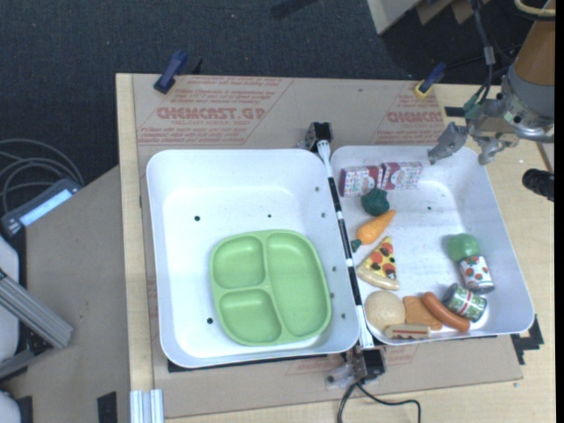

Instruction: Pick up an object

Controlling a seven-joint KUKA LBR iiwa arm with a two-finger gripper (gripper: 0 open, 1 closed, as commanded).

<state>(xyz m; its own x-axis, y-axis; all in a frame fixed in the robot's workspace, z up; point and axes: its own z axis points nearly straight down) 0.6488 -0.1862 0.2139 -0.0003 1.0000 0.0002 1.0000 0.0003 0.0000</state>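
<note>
End effector (467, 142) above the right bin's (504, 227) far right corner, fingers spread, nothing between them. Nearest item: pink-and-white carton (381, 178) just to its left on the bin floor. Further toward the camera: dark green piece (375, 202), carrot (375, 227), pizza slice (380, 264), two cans (471, 287), sausage (443, 311). Green divided tray (269, 285) sits in the left bin (176, 236), well apart.

Toy foods (414, 263) scattered in the right bin (507, 236)
</note>
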